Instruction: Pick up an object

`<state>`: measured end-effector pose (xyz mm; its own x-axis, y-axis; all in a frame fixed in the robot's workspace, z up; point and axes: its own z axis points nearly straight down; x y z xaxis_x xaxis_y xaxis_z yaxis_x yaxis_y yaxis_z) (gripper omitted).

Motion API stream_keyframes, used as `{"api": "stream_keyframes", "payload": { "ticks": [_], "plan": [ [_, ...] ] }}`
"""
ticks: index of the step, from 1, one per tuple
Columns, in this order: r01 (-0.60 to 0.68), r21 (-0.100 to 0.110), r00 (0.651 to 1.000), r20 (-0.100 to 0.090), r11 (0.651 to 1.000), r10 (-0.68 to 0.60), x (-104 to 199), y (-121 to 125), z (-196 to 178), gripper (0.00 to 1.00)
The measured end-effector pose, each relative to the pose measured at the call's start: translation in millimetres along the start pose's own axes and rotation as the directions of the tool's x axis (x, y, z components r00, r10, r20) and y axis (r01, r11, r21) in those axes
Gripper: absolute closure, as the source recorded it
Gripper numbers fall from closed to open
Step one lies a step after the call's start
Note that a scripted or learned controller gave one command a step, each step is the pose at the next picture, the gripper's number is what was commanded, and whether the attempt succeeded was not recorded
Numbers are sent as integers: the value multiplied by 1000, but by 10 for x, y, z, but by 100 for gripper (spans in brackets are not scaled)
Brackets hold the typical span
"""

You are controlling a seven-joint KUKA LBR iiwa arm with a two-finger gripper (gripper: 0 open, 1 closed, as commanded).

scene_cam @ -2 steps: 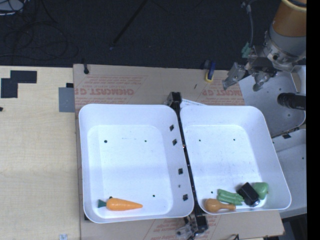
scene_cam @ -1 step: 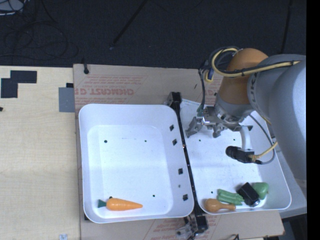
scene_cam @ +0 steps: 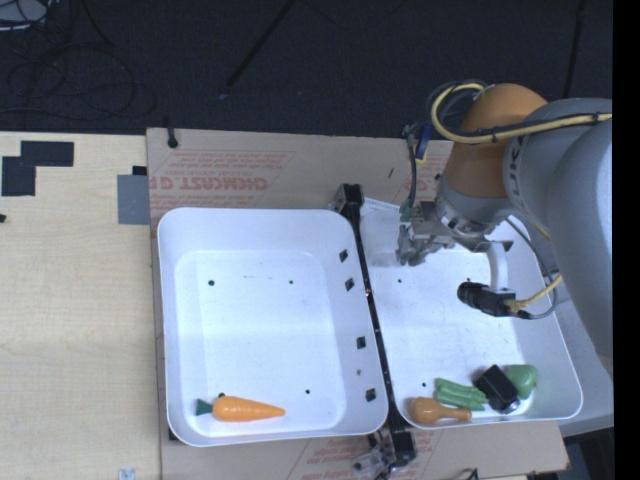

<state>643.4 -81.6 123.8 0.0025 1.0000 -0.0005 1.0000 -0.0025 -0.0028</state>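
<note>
My gripper (scene_cam: 412, 251) hangs over the back left corner of the right bin (scene_cam: 560, 353), pointing down at bare white floor with no object under it. An orange carrot (scene_cam: 245, 409) with a green top lies at the front left of the left bin (scene_cam: 180, 268). At the front edge of the right bin lie a tan pear-shaped toy (scene_cam: 437, 412), a green bean-like toy (scene_cam: 460, 394), a black block (scene_cam: 496, 387) and a light green toy (scene_cam: 522, 376), all packed close together and well in front of the gripper.
A black clip-lined divider (scene_cam: 362, 308) runs between the two bins. The grey arm with its orange band (scene_cam: 495, 128) and yellow cables covers the back right of the right bin. A black connector (scene_cam: 484, 297) on a cable hangs above the right bin's middle.
</note>
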Motion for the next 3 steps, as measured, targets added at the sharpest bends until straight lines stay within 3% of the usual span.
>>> {"api": "stream_keyframes", "payload": {
  "ticks": [1,2,3],
  "plan": [
    [-1,0,1000,0,1000,1,-4,-1,3,0],
    [-4,1,1000,0,1000,4,-18,-2,-96,100],
    [-5,1,1000,0,1000,5,-20,-4,-91,0]
  ]
}}
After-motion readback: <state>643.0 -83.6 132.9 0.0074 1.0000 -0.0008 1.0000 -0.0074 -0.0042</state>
